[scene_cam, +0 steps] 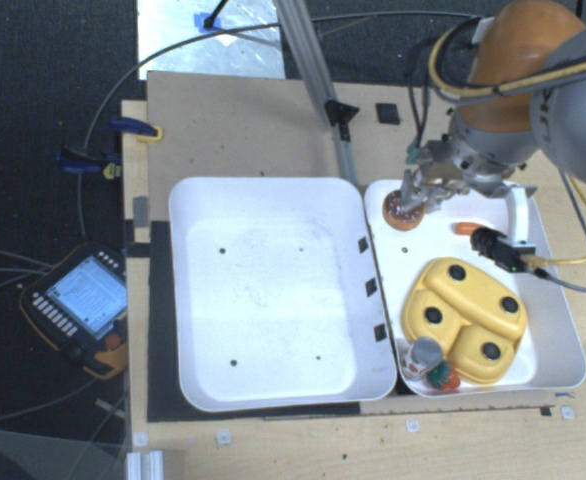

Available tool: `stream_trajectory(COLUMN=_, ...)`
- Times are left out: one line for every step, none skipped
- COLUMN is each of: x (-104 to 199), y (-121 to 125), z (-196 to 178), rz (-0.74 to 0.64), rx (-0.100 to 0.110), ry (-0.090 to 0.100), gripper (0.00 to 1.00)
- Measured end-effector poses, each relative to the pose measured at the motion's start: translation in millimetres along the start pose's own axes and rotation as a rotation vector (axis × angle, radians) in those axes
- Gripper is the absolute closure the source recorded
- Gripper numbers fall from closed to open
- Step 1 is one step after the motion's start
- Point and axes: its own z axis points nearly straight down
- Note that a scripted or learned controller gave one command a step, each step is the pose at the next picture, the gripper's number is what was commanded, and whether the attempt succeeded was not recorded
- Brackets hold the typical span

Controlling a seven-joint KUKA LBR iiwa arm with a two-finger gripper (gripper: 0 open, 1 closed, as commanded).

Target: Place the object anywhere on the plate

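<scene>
A yellow plate [465, 318] with three hollows lies in the right bin [565, 353], towards its front. A small round brown object [405, 217] sits in that bin's back left corner. My gripper [413, 196] hangs directly over the brown object, its tip touching or almost touching it. The wrist hides how the tip meets the object. A small orange piece [464, 229] lies on the bin floor to the right of the brown object, behind the plate.
A grey lump [425, 350] and a red-and-green item [439, 374] lie at the plate's front left edge. The left bin [179, 268] stands beside the right one. A metal pole [308, 48] slants down behind the bins. A teach pendant [81, 298] lies far left.
</scene>
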Motion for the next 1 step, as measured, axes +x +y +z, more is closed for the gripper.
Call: stream_trajectory(x=62.6, y=-4.4, z=8.4, rz=-0.001, rx=0.000, ry=0.000, gripper=1.00)
